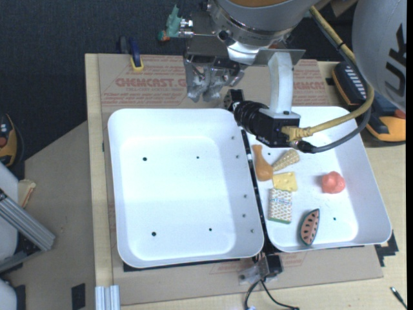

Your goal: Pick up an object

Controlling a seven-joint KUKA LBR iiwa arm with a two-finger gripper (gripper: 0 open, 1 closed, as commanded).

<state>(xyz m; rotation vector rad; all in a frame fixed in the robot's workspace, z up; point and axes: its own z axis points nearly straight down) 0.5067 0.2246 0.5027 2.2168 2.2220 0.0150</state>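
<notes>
My gripper [208,88] hangs over the bench's back strip, just beyond the far rim of the left bin [174,192] and apart from every object. The right bin [348,150] holds several small things. An orange curved piece [262,165] lies by the divider, with a tan wedge [286,159] touching it. Below them sit a yellow square [285,182] and a green-and-white patterned packet [280,206]. A pink lump [333,183] lies apart to the right. A watermelon-slice toy [309,227] is near the front rim.
A black cylindrical device [261,123] with a yellow cable [329,124] juts over the right bin's back left corner. A white upright bracket [281,86] stands behind it. A blue-and-yellow clamp [135,53] sits at the bench's back left.
</notes>
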